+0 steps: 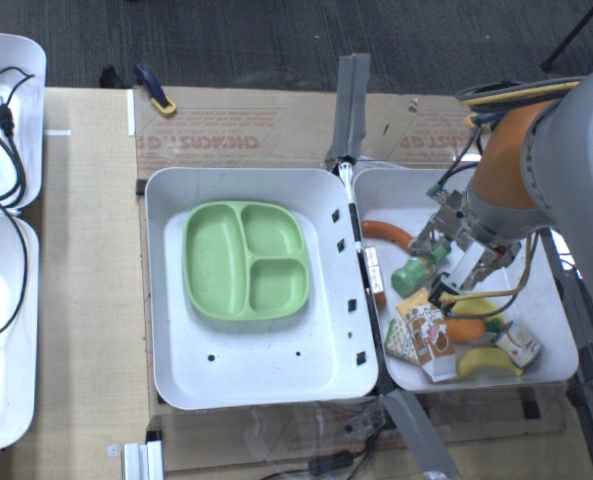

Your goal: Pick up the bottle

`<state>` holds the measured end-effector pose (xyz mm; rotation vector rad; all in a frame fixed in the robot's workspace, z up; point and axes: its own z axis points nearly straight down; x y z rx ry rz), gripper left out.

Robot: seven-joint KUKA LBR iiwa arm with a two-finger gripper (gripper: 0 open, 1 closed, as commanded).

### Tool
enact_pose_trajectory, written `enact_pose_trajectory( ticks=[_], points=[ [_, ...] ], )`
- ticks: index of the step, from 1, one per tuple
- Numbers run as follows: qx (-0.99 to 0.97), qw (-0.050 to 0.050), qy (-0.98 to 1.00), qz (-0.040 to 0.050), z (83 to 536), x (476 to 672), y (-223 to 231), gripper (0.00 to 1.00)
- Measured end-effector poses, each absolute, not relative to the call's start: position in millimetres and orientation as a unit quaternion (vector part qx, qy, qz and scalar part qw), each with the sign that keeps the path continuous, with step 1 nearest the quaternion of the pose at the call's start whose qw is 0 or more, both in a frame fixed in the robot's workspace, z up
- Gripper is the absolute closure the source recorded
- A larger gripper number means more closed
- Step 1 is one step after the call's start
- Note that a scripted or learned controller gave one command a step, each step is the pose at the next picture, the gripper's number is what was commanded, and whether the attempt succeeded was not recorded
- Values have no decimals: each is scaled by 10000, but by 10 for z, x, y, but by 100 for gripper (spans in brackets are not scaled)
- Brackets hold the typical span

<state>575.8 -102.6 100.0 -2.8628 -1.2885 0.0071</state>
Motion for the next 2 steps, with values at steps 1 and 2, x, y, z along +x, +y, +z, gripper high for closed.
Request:
enact_pose_trajectory(
  ticks=[1,2],
  points=[
    [-9126,14,-4087,32,1087,5754,-1044,100],
    [-9283,-2,-3719,15,2389,6465,-333,100]
  ],
)
